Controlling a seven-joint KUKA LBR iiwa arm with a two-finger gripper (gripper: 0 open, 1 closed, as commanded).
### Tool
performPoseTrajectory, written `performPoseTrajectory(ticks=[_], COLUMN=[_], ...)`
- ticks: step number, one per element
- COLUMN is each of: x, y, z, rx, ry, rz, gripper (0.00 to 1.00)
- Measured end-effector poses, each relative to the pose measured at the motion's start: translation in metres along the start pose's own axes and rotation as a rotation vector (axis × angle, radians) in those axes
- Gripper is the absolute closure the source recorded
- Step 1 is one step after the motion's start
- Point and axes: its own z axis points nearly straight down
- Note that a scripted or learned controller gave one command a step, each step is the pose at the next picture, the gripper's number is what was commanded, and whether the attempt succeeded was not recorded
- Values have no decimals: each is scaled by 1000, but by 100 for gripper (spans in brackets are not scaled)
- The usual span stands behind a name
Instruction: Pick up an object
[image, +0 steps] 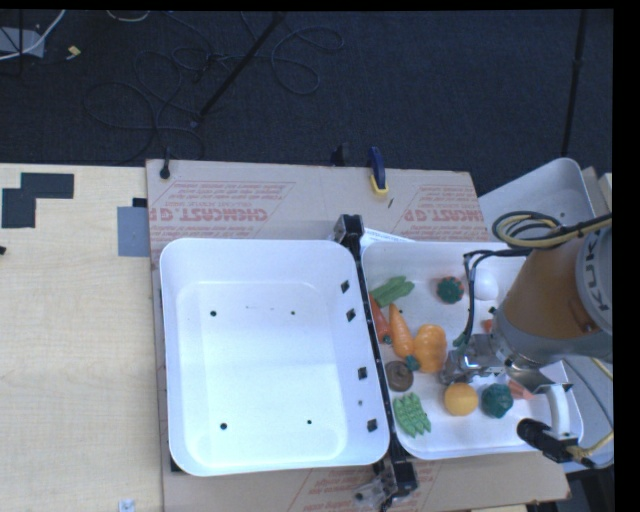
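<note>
Arm: reaches in over the right bin (420, 448), where all the toys lie.
Hand (462, 366): low among toys; grip state, cannot tell.
Nearest: orange ball (460, 399), just below hand.
Left bin (190, 262): likely the drop side.

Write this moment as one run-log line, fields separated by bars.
end effector: low in right white bin | nearest: round orange ball | grasp: cannot tell | left white bin: untouched

Toys (430, 346) in right bin (420, 252)
</note>
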Motion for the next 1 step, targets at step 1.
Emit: performPoseTrajectory(ticks=[1], x=[-23], y=[4], z=[-83], rx=[-10], ry=[-6], rz=[2], gripper=[100])
